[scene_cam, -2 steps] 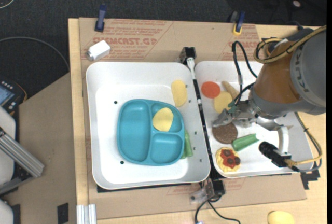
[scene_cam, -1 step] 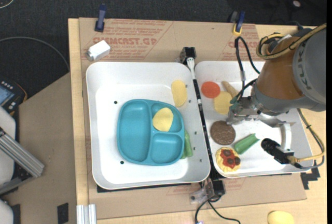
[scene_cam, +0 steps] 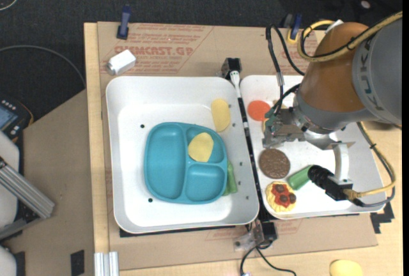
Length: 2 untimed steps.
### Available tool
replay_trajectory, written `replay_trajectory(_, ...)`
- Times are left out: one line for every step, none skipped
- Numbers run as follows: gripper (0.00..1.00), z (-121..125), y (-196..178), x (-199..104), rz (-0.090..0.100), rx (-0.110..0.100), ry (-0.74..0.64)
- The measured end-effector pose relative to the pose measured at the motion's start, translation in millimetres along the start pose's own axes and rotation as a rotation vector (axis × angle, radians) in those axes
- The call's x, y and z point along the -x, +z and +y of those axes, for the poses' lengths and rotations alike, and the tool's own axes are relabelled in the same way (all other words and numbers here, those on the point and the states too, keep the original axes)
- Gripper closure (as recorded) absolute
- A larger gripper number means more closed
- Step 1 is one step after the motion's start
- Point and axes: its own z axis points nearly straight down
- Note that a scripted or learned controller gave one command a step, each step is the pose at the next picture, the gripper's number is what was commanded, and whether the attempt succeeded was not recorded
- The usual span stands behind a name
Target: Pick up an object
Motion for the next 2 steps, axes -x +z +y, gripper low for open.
replay_trajectory(1.00,49.8,-140.0,-42.0,-0.002,0.013,0.001)
replay_trajectory(1.00,23.1,-303.8,-5.1,-0.004,0.014,0.011)
